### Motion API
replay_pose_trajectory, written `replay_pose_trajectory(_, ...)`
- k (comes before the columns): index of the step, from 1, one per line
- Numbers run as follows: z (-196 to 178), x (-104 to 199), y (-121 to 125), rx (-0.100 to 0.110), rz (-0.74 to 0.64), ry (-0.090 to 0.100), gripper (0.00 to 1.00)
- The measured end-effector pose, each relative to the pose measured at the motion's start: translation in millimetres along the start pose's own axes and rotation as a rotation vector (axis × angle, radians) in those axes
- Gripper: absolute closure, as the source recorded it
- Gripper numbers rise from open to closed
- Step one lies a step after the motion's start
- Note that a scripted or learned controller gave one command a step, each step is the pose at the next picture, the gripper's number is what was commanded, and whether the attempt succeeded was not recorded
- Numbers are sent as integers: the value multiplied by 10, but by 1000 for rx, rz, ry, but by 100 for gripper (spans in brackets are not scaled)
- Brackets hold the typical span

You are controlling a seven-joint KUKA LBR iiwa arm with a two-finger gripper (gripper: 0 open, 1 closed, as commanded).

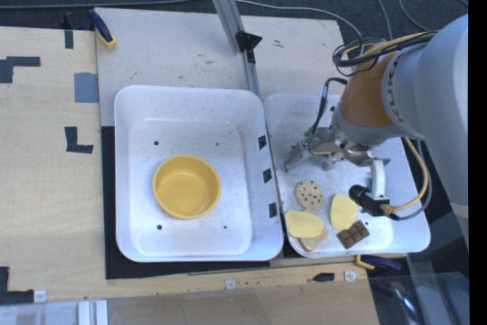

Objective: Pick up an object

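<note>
The right bin (285, 114) holds several small toy foods along its front. There is a round chocolate-chip cookie (308, 194), a yellow slice (303, 223) lying over a tan piece, a second yellow piece (343, 211) and a brown chocolate bar (352, 235). My gripper (329, 151) hangs over the middle of this bin, just behind the cookie and above the bin floor. The orange wrist band and grey arm cover the bin's right side. Nothing shows in the gripper's grasp.
A yellow bowl (186, 186) sits in the left bin (137, 110), front left of centre. A metal pole (228, 7) slants from the top down to the wall between the bins. Cables (365, 49) loop beside the arm.
</note>
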State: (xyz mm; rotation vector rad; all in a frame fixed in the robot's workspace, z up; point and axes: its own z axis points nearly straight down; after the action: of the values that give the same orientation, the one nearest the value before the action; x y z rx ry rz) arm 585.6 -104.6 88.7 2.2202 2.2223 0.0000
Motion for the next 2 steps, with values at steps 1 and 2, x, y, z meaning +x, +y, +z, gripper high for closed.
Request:
replay_pose_trajectory(1, -119, -9, 7, -3, 1, -1, 100)
replay_pose_trajectory(2, -539, -2, 49, -2, 0, 0, 100)
